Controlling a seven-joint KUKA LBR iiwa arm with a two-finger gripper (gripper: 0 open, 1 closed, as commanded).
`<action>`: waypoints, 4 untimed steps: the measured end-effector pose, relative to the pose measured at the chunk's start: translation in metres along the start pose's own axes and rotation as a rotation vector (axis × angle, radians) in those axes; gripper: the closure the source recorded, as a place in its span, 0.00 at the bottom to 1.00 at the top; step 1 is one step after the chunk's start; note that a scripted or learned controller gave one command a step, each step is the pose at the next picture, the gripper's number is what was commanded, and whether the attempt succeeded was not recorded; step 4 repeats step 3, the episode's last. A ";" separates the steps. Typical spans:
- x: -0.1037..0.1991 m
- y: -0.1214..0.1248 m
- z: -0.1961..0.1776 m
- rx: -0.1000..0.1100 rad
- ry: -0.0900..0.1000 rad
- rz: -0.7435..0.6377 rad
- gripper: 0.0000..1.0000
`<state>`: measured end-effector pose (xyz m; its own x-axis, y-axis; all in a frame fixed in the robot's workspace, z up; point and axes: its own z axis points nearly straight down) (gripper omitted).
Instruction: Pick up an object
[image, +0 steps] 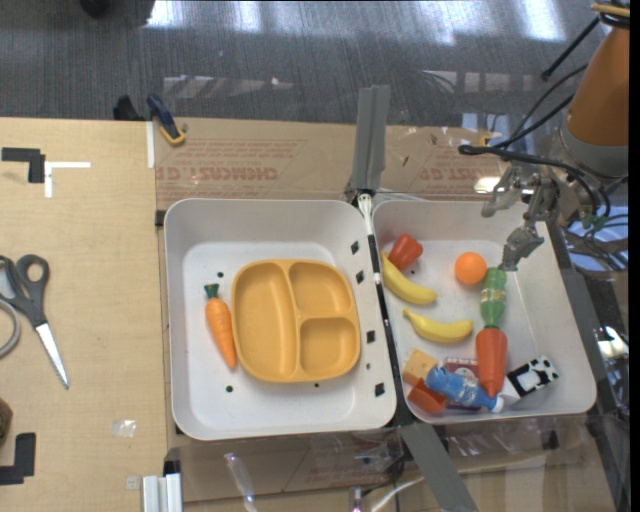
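Note:
My gripper (498, 238) hangs above the far right corner of the right bin (570, 330), fingers open and nothing between them. Just below and left of its fingertips lie an orange ball (470, 268) and a green bottle-shaped toy (493, 297). Further into this bin are a red pepper (404, 250), two bananas (408, 285) (438, 326), an orange-red carrot (490, 360), a cheese-coloured block (420, 367), a blue and white tube (462, 387) and a black and white toy (532, 377). The left bin (190, 300) holds a yellow divided plate (297, 320) and a small carrot (220, 325).
A grey divider post (370, 140) stands behind the seam between the bins. Scissors (35, 315) lie on the wooden bench at far left, and a blue clip (165, 118) sits behind the left bin. Cables hang around the arm (600, 90) at upper right.

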<state>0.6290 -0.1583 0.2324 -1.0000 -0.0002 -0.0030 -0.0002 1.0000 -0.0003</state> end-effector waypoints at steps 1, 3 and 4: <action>-0.024 -0.010 0.138 0.001 -0.004 -0.045 0.00; -0.032 0.045 0.029 0.000 -0.004 -0.003 1.00; -0.032 0.045 0.029 0.000 -0.004 -0.003 1.00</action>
